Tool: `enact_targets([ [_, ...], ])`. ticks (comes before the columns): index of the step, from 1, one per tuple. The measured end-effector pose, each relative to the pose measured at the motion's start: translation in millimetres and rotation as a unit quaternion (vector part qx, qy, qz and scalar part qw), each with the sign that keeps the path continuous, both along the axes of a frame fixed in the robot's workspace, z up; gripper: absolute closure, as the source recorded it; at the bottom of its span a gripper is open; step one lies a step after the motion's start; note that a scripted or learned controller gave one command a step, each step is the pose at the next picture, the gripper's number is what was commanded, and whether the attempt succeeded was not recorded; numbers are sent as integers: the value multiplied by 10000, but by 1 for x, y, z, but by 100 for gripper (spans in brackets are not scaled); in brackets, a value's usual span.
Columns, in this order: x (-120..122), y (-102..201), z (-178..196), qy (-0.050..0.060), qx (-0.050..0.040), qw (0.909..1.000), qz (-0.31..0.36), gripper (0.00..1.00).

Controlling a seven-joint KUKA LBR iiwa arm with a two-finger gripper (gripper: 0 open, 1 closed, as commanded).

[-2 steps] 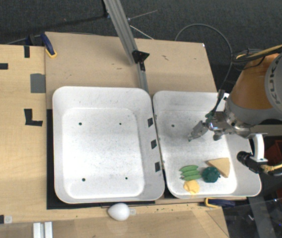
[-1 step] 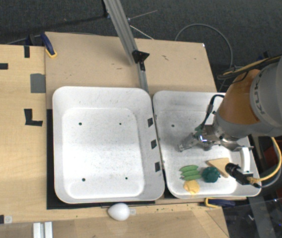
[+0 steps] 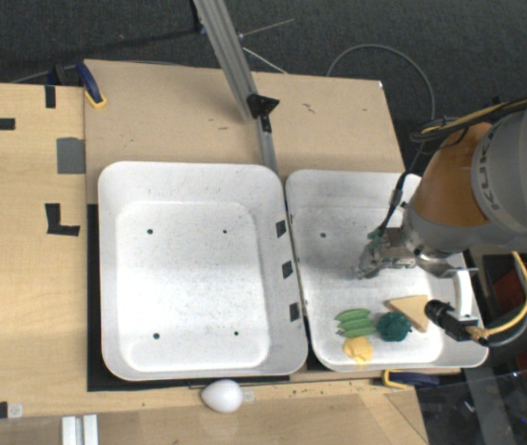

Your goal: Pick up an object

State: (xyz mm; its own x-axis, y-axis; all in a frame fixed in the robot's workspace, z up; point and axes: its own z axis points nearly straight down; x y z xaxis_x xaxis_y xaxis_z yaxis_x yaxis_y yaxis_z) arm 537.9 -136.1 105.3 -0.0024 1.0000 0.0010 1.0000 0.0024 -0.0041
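while the arm (image 3: pixel 486 193) reaches in from the right, its end effector (image 3: pixel 375 260) hangs low over bare floor in the middle of the right bin (image 3: pixel 338 202), and at this slant and blur i cannot tell how it is set; nothing shows in its grip. the things worth picking lie in a small cluster at the near edge of that bin: a green ridged piece (image 3: pixel 354 321), a yellow lump (image 3: pixel 359 348) just below it, a dark teal ball (image 3: pixel 394 326) beside them, and a tan wedge (image 3: pixel 410 311) touching or nearly touching the ball. the left bin (image 3: pixel 189 267) and a white egg (image 3: pixel 222 396) resting on the table (image 3: pixel 22 248) beyond its near rim are not the nearest business. to do this step well, i judge the end effector should shift toward the near edge and settle on one item, not the whole heap. the green piece looks the best choice, since its left side is free and it lies long and narrow, so closing across its short width should catch it cleanly. the ball may roll away, and the wedge sits close to the bin wall and the black fitting (image 3: pixel 438 311) on the arm. come straight down, close gently, and lift only once the piece is seen held.
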Motion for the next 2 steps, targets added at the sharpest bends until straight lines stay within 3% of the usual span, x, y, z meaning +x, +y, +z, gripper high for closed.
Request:
enact_targets([
  [2, 1, -6, 125, -49, -15, 10000, -5, 100],
])
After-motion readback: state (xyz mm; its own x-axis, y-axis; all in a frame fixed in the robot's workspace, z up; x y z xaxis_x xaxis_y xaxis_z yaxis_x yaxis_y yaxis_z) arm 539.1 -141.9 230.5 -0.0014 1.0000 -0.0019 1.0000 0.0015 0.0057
